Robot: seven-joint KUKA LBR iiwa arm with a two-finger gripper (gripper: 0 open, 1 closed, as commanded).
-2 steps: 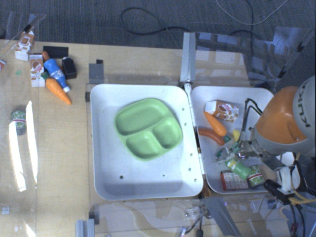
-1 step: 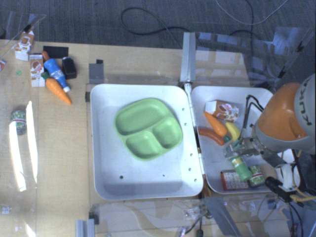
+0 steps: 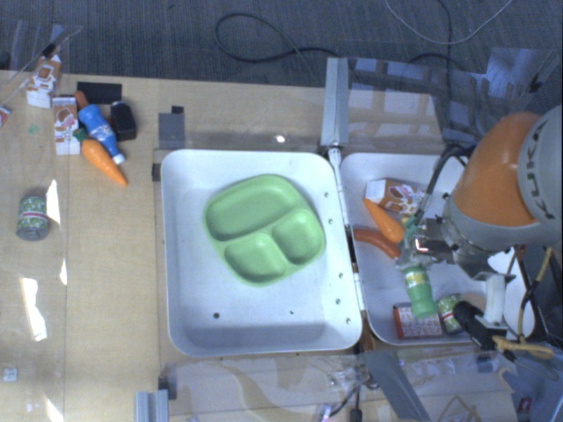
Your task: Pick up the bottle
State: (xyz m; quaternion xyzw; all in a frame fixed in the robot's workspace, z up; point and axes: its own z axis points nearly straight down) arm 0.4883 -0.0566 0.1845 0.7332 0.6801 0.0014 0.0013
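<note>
Gripper (image 3: 415, 251) sits over the green bottle (image 3: 419, 290) at lower right; finger state unclear — centre before lifting.

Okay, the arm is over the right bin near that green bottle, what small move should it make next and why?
Probably a short, straight descent onto the bottle. The gripper sits right at the bottle's upper end in the right bin, but the view does not show the bottle between its fingers. The carrot and a red packet lie close by, so sideways motion risks nudging them.
</note>
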